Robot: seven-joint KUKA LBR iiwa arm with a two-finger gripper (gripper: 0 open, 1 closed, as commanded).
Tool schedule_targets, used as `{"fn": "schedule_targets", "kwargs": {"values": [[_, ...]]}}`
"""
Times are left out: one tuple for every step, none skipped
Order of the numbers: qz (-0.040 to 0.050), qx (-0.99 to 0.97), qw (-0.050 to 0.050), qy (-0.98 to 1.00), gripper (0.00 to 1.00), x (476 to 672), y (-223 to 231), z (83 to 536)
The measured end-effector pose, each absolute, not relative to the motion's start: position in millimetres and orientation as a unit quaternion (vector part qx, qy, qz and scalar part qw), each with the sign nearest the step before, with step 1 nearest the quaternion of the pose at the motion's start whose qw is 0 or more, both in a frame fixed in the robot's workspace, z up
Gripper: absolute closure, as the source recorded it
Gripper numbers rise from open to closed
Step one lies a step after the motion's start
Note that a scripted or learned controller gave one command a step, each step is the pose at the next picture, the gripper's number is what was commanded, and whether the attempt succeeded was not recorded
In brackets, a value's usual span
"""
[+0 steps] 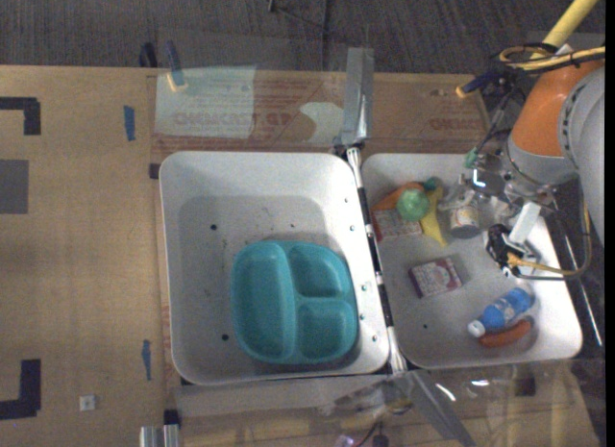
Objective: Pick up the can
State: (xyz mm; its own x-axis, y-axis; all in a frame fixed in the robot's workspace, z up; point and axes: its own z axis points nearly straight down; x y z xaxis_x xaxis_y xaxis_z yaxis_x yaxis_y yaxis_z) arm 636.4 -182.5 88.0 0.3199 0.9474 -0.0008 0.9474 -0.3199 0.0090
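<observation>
Where the grey arm with its orange band bends down over the right white bin (567,335), its claw (478,207) hangs by the small silvery can (464,219); I cannot tell its grip

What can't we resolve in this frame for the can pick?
- gripper: finger state and any contact with the can, masked by the wrist in the camera view.
- can: label too blurred to read.
- small box: print too small.
- blue bottle: partly hides the red item beneath it.
</observation>
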Motion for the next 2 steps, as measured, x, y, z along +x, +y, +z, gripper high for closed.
{"fn": "schedule_targets", "kwargs": {"values": [[0.0017,0.812,0.005,0.584,1.0,637.0,-182,98],[0.0005,0.77,0.002,0.638,1.0,648.3,-201,110]]}}
